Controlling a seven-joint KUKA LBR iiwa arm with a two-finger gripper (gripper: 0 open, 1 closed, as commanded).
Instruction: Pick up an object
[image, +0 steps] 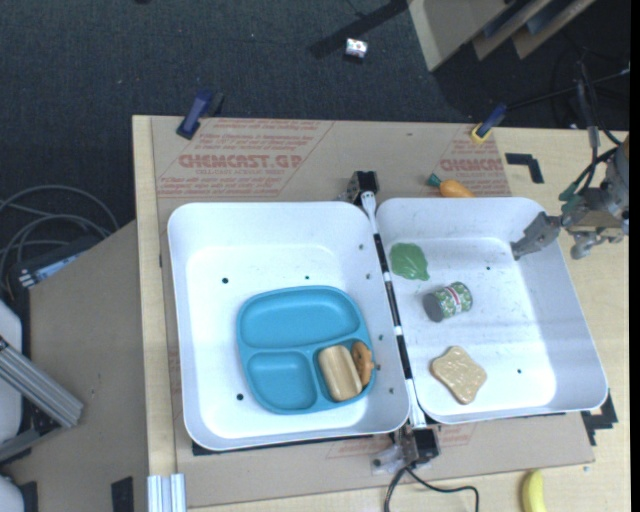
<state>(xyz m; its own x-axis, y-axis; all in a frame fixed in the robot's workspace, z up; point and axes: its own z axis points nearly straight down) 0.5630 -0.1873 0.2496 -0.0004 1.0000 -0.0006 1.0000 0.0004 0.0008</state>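
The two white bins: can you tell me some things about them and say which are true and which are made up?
1. The blue tray lies in the left bin. True.
2. The hot dog sits in the tray's biggest compartment. False: it sits in a small compartment at the tray's lower right.
3. The right bin holds three things: a green piece, a small can and a tan cracker. True.
4. The end effector holds the can. False: it is at the right bin's upper right edge, apart from the can.
5. The can stands on top of the cracker. False: the two lie apart, the can nearer the green piece.
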